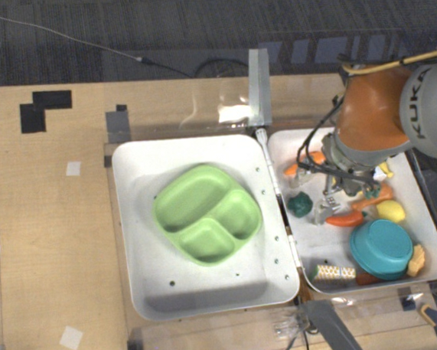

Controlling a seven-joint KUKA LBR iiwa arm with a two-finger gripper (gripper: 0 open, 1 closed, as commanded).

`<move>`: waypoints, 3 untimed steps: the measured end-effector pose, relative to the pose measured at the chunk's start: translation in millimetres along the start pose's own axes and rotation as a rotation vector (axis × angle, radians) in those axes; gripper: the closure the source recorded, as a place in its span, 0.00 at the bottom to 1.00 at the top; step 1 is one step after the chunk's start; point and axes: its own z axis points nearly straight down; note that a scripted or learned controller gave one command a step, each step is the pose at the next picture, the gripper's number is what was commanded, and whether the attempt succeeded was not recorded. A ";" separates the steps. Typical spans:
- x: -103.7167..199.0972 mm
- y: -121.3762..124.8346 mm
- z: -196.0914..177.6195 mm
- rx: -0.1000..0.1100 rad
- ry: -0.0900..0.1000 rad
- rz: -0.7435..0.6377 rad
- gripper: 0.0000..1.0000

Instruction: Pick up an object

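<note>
A pale wood-grain surface (49,248), matt and smooth, carries two white bins of plastic look with a soft sheen: the left bin (149,292) and the right bin (434,253). In the left one lies a smooth, satin green plastic tray (207,214). At 5 o'clock in the right bin, a glossy teal plastic bowl (381,247). The arm's orange band (370,113) looks smooth and semi-gloss. Beyond the surface, at 12 o'clock, dark ribbed carpet (188,15).

The wooden bench (49,248) bears two shallow white bins side by side. The right bin (431,223) sits directly under the pincer (342,197); the left bin (136,240) lies just beside it, farther from the arm, their edges touching.
</note>
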 end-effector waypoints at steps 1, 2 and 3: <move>69.7 -0.7 -2.4 0.002 0.002 0.086 0.00; 56.0 16.0 -2.3 0.004 -0.001 0.182 0.00; 50.4 15.7 -16.8 0.008 -0.019 0.176 1.00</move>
